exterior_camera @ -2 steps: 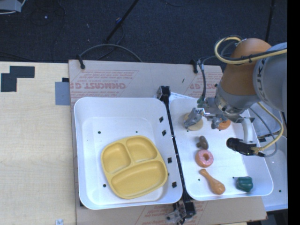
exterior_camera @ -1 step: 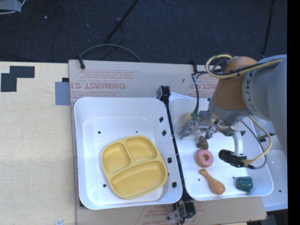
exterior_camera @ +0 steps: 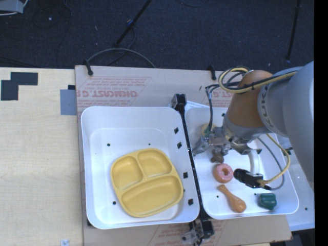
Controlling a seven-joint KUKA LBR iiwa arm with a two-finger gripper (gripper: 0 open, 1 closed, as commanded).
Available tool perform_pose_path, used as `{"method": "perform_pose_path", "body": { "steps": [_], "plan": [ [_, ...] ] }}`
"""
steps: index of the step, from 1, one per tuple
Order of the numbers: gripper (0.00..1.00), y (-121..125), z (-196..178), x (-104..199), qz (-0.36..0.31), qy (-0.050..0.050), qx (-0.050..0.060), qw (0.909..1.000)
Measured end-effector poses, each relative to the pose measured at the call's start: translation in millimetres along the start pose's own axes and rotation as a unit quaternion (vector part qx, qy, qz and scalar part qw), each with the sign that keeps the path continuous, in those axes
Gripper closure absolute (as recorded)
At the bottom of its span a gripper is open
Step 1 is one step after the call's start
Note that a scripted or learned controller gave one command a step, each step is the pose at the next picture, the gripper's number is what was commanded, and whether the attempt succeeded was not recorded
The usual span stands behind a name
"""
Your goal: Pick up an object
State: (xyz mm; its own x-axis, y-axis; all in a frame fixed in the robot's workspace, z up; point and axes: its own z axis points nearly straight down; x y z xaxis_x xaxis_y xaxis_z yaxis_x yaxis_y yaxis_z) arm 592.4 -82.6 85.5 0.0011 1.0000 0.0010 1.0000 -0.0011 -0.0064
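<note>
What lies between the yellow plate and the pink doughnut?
In the camera view, yellow plate and pink doughnut are parted only by the left bin's wall, the black seam bar and bare right bin floor.

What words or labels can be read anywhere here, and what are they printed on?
Red print on the cardboard sheet, behind the left bin: upside down from this view, too blurred to read.
Red print on the same sheet's front edge: small, blurred, unreadable.
Left bin, right bin and yellow tray: no writing to be seen.
</note>
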Motion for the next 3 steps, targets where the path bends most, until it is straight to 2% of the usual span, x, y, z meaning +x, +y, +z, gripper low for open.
{"method": "perform_pose_path", "body": {
  "steps": [1, 3],
  "plan": [
    [1.0, 0, -12, -1, 0.002, 0.0, 0.0, 1.0],
    [1.0, 4, -127, -3, -0.001, -0.001, -0.004, 1.0]
  ]
}}
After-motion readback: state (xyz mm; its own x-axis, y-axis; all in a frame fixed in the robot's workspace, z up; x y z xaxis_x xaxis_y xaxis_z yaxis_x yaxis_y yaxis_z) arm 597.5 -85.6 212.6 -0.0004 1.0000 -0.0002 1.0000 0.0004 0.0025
